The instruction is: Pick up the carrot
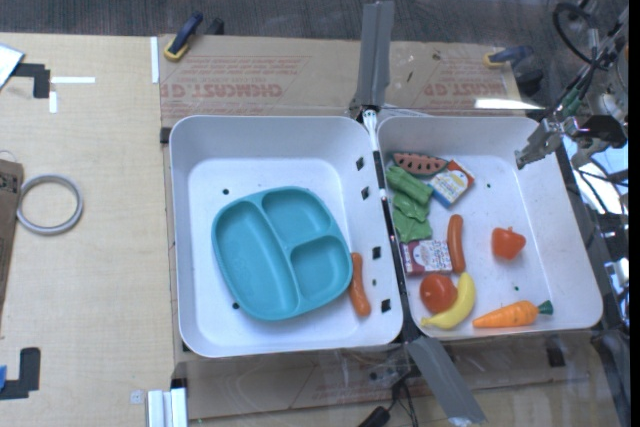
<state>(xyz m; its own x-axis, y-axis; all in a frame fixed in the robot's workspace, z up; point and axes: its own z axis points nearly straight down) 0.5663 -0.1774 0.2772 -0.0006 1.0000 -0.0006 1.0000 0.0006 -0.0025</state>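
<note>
Near the right bin's (560,215) front edge lies the smooth tapered orange carrot (510,315), beside a curved banana (455,305). Behind, cardboard (250,75) printed "CHEMCAST GP". Fingers: cannot tell.

Two white bins sit side by side: the left bin (190,245) holds a teal divided plate (283,252) with a sausage (358,284) just beside it, while the right bin (560,215) holds a carrot (510,315), banana (453,306), tomato (437,292) and red pepper (507,243). The gripper (535,150) hovers over the right bin's far corner.
</note>
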